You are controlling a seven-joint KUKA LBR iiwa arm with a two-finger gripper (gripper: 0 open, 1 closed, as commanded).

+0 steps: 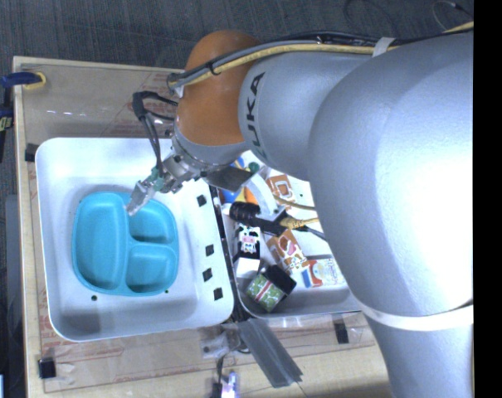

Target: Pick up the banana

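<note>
Grey arm hides much of the cluttered right bin; fingers, state unclear, overhang the blue tray.

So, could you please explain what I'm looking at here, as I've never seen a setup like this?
This is one camera fixed above a bench, looking down at a slant. The big grey machine with an orange band is a robot arm reaching in from the right. Its two-finger gripper hangs over the left shallow white bin, just above a light-blue divided plastic tray. Nothing is visible between its fingers. The right white bin, partly hidden by the arm, holds a jumble of small colourful items. I can't pick out a banana among them.
</note>
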